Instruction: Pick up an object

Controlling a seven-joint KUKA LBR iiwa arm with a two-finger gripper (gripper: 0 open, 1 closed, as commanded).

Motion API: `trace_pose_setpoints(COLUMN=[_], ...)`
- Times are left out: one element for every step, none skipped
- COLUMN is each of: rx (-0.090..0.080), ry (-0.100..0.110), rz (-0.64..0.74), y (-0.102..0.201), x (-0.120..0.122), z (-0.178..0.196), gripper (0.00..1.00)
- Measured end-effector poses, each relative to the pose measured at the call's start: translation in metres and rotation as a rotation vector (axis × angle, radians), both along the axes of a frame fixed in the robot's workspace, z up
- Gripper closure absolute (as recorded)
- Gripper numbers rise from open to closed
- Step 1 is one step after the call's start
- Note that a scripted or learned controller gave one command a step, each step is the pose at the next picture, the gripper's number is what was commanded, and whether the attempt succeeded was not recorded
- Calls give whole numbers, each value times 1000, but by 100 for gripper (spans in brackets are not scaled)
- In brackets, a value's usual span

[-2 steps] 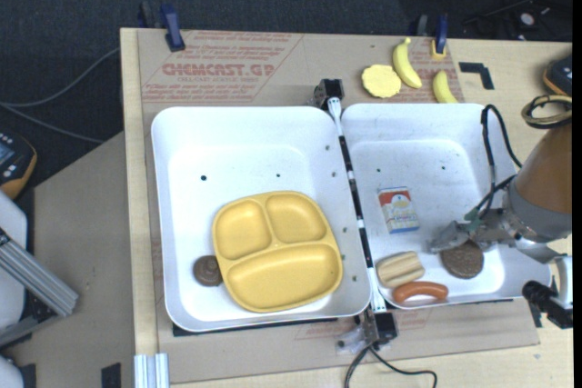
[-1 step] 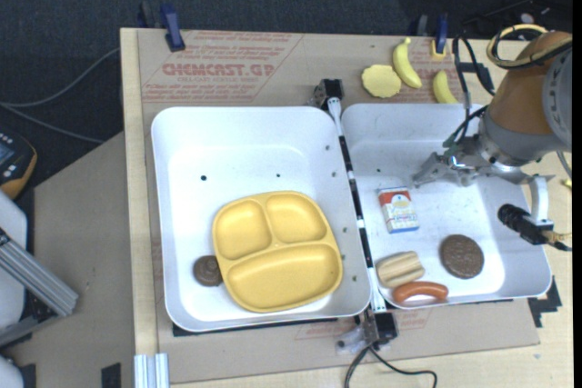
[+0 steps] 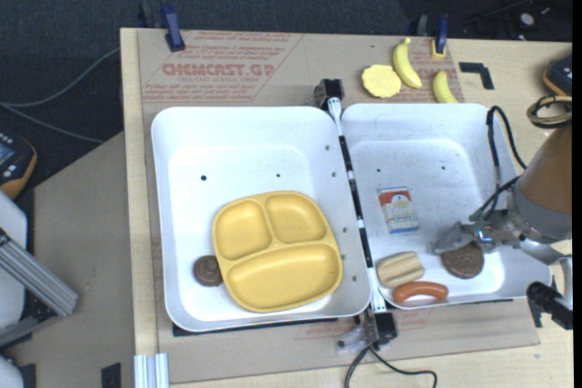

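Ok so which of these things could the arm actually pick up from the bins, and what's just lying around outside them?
In the bins, candidates for the hand:
brown disc
bread roll
sausage
small carton
yellow tray
brown cookie

Lying about on the bench:
two bananas
yellow round piece
blue clamps

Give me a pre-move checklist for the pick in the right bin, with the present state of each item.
1. Gripper is over the right bin: ok.
2. A target lies close by: ok, the brown cookie sits just beside and below the gripper.
3. Something already held: cannot tell.
4. Neighbours clear of the cookie: ok, the bread roll and hot dog lie apart to its left, the small carton farther up.
5. Cable clear of the path: not ok, it hangs across the bin's right side near the wrist.
6. Yellow tray out of the way: ok, it is in the left bin.
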State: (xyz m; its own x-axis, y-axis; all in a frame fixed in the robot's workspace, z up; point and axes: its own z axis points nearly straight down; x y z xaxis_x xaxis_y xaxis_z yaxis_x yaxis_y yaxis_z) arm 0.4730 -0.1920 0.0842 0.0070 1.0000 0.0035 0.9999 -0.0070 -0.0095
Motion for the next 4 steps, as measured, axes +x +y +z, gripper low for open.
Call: trace_pose_setpoints(rx=[-7, -9, -7, -6], ry=[-19, -15, -11, -22], rz=[8, 7, 3, 16], y=[-1, 27, -18, 7], x=[16, 7, 6, 139], z=[81, -1, 0, 2], gripper=[0, 0, 0, 0])
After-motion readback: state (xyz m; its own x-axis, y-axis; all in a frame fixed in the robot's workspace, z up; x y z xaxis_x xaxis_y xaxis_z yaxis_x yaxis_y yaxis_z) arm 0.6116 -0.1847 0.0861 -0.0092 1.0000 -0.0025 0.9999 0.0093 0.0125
